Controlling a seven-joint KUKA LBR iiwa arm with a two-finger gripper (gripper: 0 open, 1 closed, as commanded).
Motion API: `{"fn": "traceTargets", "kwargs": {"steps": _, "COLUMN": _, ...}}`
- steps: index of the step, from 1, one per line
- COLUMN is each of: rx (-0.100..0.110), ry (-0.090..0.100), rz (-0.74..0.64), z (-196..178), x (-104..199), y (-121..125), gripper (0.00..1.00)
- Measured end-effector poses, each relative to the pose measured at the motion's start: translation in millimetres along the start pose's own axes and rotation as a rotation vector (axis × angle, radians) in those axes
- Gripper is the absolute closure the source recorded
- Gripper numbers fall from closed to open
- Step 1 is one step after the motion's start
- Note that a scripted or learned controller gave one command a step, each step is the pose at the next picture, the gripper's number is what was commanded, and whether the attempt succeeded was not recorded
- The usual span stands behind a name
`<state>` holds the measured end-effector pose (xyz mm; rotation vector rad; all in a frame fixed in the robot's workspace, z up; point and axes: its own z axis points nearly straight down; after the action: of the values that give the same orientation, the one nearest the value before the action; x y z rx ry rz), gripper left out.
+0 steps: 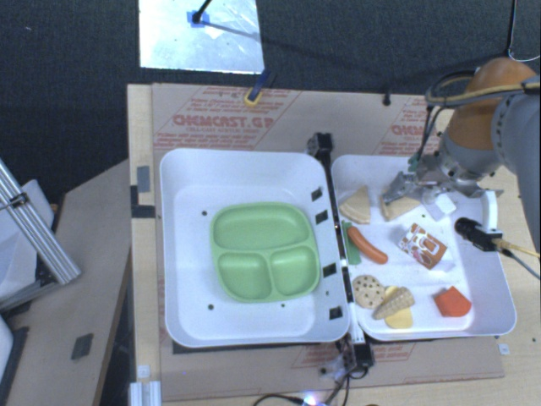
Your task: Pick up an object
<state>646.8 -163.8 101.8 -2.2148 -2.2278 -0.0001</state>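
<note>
Claw: low in right bin — open or closed, cannot tell
Bread slice: touching claw
Hot dog: near, below-left
Carton: just below

1. Two bins sit side by side on the bench: the left bin and the right bin.
2. A tray lies in the left bin.
3. In the right bin, a wedge lies at the far left, with a sausage in front of it.
4. A carton lies right of the sausage.
5. Along the near side lie a cookie, a cone and a block, left to right.
6. The gripper is over the bin's far part, beside the wedge.
</note>
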Motion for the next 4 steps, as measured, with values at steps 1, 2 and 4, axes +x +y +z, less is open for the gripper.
{"fn": "traceTargets", "kwargs": {"steps": 1, "rx": -0.007, "ry": -0.001, "rz": -0.002, "z": 14, "x": 1, "y": 3, "gripper": 0.00}}
{"fn": "traceTargets", "kwargs": {"steps": 2, "rx": -0.012, "ry": -0.002, "rz": -0.003, "z": 2, "x": 0, "y": 4, "gripper": 1.00}}
{"fn": "traceTargets", "kwargs": {"steps": 4, "rx": -0.009, "ry": -0.003, "rz": 0.005, "z": -117, "x": -12, "y": -2, "gripper": 1.00}}
